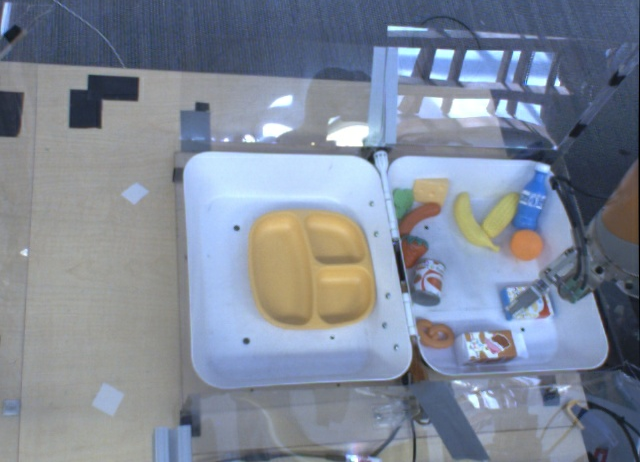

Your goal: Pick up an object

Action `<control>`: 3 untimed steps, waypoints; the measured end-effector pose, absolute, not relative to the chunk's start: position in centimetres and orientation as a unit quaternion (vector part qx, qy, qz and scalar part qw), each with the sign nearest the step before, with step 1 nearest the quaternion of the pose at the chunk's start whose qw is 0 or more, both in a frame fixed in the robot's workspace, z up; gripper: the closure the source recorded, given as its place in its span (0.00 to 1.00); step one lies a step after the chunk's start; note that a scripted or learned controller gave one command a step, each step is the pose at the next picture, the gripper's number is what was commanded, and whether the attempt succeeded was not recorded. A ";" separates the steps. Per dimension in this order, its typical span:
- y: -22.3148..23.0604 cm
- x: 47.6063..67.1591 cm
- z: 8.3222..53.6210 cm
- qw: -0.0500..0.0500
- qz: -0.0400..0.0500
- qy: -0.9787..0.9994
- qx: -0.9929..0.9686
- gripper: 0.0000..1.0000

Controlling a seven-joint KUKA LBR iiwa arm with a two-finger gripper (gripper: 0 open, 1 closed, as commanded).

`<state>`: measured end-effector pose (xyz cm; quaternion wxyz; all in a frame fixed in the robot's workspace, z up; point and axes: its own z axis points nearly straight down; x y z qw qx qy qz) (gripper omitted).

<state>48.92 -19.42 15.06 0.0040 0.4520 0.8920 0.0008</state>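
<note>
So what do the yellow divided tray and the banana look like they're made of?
Yellow divided tray: likely moulded plastic, matte, with one even colour and rounded compartment walls. Banana: probably a plastic toy, uniformly bright yellow and smooth, with no spots, though the view is too coarse to be sure.

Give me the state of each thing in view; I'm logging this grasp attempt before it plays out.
Yellow tray: flat in the left bin, compartments bare.
Blue bottle: lying down, cap on.
Bananas: loose, unpeeled.
Orange: whole.
Small packet: flat, beside the gripper.
</note>
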 end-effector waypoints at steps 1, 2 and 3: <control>-15.4 57.3 8.9 0.007 0.002 0.868 0.497 0.00; -18.8 63.2 8.7 0.004 0.002 0.854 0.521 0.00; -20.4 66.1 8.8 -0.023 -0.005 0.888 0.459 0.00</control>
